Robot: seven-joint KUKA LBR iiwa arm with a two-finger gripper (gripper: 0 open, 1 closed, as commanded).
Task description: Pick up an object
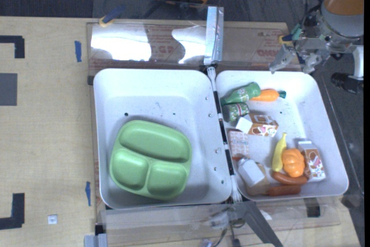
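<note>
The gripper [295, 62] hangs at the upper right, over the far rim of the right bin [332, 124], under the grey arm [341, 14] with its orange band. Its two fingers are splayed apart, one pointing down toward the left and one toward the right, and nothing sits between them. Below it, the right bin holds a jumble of toy groceries. A green bottle [241, 93] lies on its side near the far left of that bin, and a carrot [265, 95] lies just beside it, the two ends close together. Nearer the middle is a small brown-and-white carton [263, 126], with a pinkish packet [237, 143] beside the divider. Toward the front — a banana [280, 151] stands tilted against an orange fruit [293, 162], a red-and-white box [313, 162] is just to the right of that fruit, and a sausage [287, 179] lies along the front under them. A white block [251, 171] rests next to the sausage. The left bin [115, 89] carries a green divided plate [151, 158], lying toward the front left. Everything in the right bin is well apart from the gripper — none of it is touched.
</note>
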